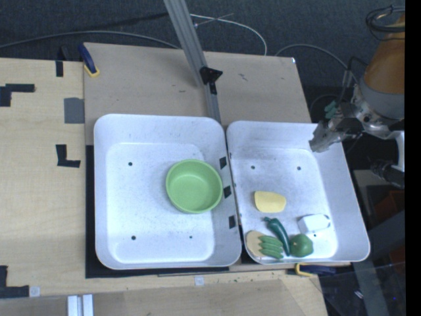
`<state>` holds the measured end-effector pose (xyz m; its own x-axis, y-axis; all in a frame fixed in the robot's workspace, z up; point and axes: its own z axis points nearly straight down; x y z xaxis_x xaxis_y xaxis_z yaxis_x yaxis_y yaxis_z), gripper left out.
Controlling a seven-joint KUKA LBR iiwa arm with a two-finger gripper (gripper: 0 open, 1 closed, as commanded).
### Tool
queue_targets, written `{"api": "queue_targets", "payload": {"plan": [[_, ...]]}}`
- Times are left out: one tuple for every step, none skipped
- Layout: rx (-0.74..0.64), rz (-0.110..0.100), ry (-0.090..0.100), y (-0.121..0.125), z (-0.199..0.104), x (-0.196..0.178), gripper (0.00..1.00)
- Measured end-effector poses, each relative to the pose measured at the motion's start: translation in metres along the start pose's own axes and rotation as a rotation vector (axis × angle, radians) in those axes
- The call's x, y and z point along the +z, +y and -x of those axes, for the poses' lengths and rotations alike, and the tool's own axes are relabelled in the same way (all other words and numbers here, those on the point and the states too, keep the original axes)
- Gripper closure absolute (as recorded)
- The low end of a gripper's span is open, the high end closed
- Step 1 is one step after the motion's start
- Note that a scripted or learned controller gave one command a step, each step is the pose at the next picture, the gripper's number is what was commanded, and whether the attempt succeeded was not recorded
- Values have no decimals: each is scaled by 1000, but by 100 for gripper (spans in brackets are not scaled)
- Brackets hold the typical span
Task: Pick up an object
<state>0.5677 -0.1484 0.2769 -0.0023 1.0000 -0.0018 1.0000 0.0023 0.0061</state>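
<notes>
Pincer [322, 139] sits over the right bin's [342, 196] far right rim; can't tell its state. Candidate objects cluster in that bin's near part: pale yellow lump [270, 202], small white piece [314, 223], green leafy toy [283, 240]. Green bowl [193, 186] upright in left bin [118, 176].

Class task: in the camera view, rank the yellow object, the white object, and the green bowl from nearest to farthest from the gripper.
Measured from the gripper at the right bin's upper right edge:
1. Yellow object, middle of the right bin.
2. White object, lower right of that bin.
3. Green bowl, in the left bin.
</notes>
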Motion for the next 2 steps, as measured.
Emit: {"api": "queue_targets", "payload": {"plan": [[1, -6, 2, 0, 0, -6, 100], [-3, -7, 3, 15, -48, -8, 100]]}}
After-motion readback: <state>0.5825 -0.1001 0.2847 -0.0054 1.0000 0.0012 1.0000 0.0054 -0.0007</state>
